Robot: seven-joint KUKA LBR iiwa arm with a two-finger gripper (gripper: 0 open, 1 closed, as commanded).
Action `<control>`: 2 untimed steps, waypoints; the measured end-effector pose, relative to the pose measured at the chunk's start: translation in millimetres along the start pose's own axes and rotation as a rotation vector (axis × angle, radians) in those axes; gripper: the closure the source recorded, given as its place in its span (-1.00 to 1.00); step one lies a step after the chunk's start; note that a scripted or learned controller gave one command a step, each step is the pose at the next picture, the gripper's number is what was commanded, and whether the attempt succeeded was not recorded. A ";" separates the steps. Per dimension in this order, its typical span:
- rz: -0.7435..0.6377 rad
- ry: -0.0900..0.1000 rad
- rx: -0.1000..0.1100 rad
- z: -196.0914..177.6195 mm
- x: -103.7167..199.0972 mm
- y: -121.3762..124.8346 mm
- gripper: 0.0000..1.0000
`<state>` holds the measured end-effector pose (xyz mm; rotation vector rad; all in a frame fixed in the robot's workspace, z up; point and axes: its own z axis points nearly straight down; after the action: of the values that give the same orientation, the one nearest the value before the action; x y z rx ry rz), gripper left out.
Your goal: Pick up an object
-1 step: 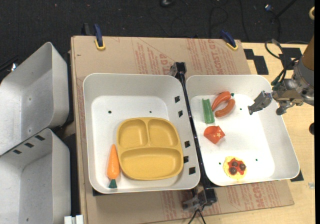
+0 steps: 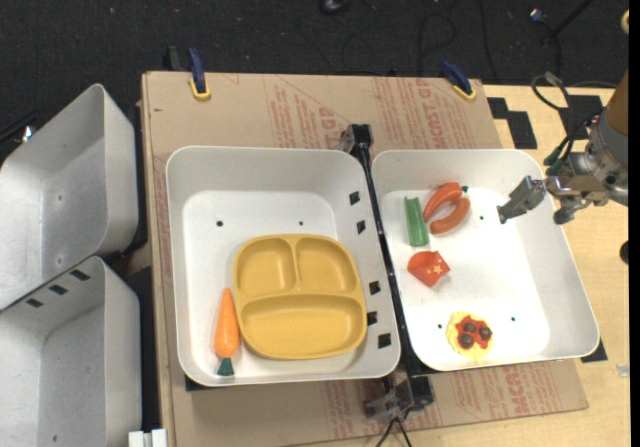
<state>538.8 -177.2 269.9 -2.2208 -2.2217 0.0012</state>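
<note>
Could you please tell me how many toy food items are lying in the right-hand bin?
4: a green stick and hot dog at the back, a red piece mid-bin, a small pizza in front.

Grey metal robot arm (image 2: 612, 135) with rounded wrist housing, dark metal two-finger hand (image 2: 540, 203) with 2 angular grey-black fingers (image 2: 521, 200), black cables (image 2: 560, 95) looping beside the wrist, small bolted silver fittings at the wrist
</note>
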 end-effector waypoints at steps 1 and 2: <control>0.001 0.001 0.004 52.9 -3.1 9.3 -1.00; 0.001 0.001 0.003 114.7 -1.6 15.2 -1.00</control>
<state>553.8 -178.9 155.2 -2.2199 -2.2186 0.0030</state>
